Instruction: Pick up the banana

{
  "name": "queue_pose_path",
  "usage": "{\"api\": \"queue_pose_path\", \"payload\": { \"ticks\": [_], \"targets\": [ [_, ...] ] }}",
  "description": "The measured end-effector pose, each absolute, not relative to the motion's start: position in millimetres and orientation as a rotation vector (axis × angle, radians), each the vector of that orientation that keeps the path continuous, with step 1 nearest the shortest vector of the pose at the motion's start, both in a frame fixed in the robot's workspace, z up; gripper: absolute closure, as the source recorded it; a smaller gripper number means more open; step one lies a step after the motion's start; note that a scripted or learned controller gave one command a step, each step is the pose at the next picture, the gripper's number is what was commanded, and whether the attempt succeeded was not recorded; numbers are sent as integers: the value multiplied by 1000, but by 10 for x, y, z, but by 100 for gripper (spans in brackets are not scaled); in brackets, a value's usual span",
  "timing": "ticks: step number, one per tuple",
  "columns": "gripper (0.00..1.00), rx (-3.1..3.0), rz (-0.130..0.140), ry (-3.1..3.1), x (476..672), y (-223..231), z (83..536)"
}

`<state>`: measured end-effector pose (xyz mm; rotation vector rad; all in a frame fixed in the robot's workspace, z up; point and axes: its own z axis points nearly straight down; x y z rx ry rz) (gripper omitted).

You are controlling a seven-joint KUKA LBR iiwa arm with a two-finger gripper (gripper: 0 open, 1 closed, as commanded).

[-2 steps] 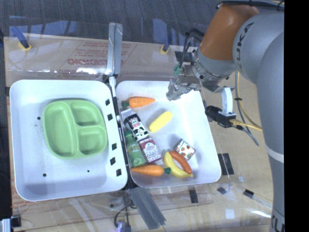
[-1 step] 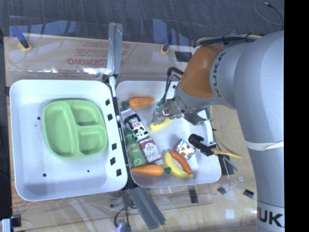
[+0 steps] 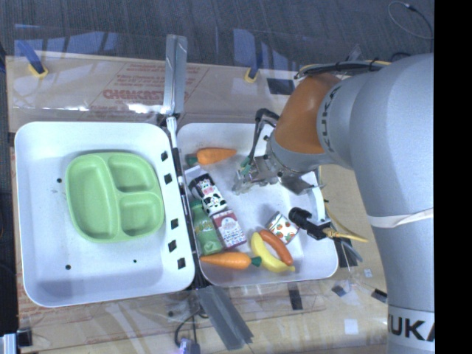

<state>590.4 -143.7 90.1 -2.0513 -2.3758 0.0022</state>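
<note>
Now, operator, you have one yellow curved banana (image 3: 270,257) lying near the front wall of the right shallow white bin (image 3: 221,135), well below the pincer (image 3: 248,177) and slightly to its right, apart from it. You cannot tell from this view whether the pincer is open or closed; nothing shows between it and the bin floor under it.

Count the rest with me. Two orange carrots: one (image 3: 216,155) just left of and above the pincer near the bin's back wall, one (image 3: 227,259) at the front, touching the banana's left end. One red-orange elongated piece (image 3: 278,245) lies on the banana's upper side. One black-and-white cow-print carton (image 3: 206,194), one green box (image 3: 204,227) and one red-and-white box (image 3: 229,228) sit in a row to the pincer's lower left, along the bin's left wall. One small printed box (image 3: 282,226) rests below and right of the pincer, just above the banana.

One left shallow white bin (image 3: 37,220), far to the pincer's left, holds one pale green three-compartment plastic tray (image 3: 114,195).

Both bins rest on a bench covered in clear plastic sheeting (image 3: 96,87); dark grey carpet (image 3: 221,13) lies beyond.
</note>
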Motion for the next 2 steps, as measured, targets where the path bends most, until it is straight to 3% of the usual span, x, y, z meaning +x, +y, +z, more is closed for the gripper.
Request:
{"api": "queue_pose_path", "payload": {
  "ticks": [1,2],
  "targets": [
    [0,-2044,5,-2378,5479,-2121,1029],
    [0,-1917,2,-2484,6056,-2103,893]
  ]
}}
